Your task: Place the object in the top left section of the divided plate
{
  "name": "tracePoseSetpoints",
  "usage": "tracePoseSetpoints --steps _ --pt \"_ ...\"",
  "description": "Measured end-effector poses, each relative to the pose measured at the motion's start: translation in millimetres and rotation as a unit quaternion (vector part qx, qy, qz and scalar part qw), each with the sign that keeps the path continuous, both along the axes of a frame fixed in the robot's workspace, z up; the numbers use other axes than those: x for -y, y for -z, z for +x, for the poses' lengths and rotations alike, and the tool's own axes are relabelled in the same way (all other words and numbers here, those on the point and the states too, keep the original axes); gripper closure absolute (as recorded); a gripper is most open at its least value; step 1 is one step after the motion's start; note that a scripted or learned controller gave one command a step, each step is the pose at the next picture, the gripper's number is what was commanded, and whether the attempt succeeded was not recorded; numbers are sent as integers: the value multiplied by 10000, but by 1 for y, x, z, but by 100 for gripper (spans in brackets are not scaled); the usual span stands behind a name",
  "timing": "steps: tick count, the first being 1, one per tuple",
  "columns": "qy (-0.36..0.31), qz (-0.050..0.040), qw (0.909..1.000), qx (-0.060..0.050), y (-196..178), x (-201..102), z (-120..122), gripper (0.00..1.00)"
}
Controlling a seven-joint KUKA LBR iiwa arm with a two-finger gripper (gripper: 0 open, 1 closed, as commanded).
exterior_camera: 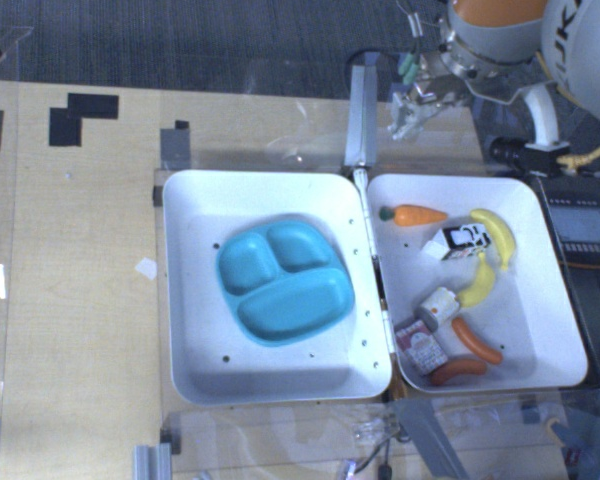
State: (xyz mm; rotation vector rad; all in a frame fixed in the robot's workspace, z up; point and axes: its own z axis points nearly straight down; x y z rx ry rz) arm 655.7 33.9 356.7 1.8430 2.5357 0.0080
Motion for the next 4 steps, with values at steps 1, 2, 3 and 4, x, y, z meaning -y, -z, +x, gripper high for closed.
tracePoseSetpoints --steps 1,2,3,4 --pt "-858 -1 9963 -24 172 -39 13 100" --pt "-858 -1 9963 -18 171 -39 14 0" --pt "121 6 9999 -18 145 -22 -34 0" --pt "-158 25 9999 13 232 -81 -68 0"
